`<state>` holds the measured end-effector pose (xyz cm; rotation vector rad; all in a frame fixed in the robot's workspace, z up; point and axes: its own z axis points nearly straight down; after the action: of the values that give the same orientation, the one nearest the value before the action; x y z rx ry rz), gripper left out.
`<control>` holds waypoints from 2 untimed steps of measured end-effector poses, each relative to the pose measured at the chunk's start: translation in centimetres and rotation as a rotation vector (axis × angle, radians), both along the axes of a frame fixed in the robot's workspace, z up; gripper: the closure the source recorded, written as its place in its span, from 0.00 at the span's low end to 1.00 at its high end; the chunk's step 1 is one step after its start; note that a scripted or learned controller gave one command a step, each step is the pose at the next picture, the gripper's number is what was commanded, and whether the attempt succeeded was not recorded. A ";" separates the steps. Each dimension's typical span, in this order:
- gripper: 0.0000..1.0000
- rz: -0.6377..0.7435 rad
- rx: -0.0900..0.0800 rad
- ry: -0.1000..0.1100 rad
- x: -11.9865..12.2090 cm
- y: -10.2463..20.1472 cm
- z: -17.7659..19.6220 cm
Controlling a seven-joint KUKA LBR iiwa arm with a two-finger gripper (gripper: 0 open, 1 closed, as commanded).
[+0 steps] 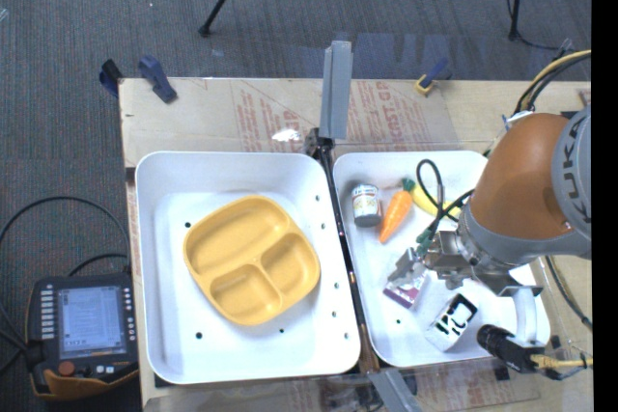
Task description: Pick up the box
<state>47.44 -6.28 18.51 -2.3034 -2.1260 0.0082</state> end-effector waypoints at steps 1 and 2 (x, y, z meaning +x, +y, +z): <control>0.00 0.121 0.002 -0.002 0.9 -2.5 -9.9; 1.00 0.116 0.003 0.004 0.8 -2.5 -9.2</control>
<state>48.20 -8.77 9.35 -2.1733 -2.2525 0.0092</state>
